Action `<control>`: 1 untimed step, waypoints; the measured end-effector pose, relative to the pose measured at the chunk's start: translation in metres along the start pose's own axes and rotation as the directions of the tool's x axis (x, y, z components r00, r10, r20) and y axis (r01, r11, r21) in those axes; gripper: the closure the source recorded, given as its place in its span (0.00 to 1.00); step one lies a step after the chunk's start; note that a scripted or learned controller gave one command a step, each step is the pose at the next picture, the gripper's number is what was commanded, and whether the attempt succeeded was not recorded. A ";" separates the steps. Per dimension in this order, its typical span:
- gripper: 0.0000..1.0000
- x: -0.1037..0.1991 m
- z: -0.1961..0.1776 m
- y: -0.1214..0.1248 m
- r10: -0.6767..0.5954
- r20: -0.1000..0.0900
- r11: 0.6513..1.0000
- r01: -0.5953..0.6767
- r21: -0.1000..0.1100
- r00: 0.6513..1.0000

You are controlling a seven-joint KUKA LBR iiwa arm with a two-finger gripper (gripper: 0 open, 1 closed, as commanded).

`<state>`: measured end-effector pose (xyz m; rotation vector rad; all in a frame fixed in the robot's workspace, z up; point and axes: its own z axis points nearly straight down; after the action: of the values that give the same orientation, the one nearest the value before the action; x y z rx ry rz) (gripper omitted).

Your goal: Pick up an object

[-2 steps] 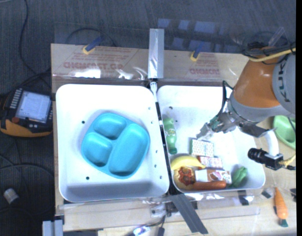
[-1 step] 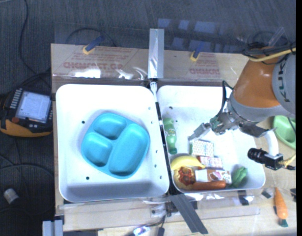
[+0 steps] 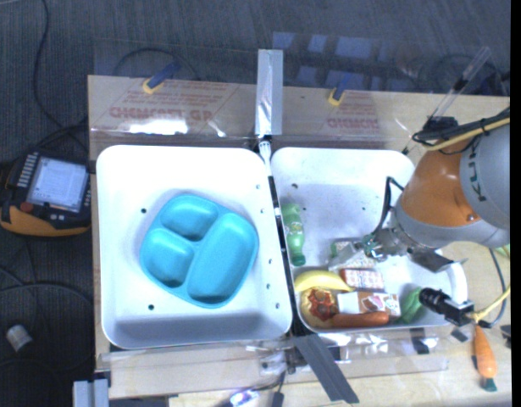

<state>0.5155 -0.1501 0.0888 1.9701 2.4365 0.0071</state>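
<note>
Over right bin: gripper lowered among packets; finger state cannot be told.
Reach step judged underway; closing on small packet is called for next.

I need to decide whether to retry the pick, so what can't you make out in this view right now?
- Hand: its tips sit among the clutter in the right bin, under the arm's orange band; open, shut or holding something, I cannot tell.
- Packets below the hand: labels too small and blurred to read.
- Green bottle against the bin's left wall: too blurred for detail.
</note>
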 end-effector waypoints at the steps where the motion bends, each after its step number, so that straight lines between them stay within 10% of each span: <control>1: 1.00 0.001 -0.008 0.000 0.000 -0.004 1.000 0.000 0.001 1.000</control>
<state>0.5153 -0.1487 0.0970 1.9723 2.4400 0.0100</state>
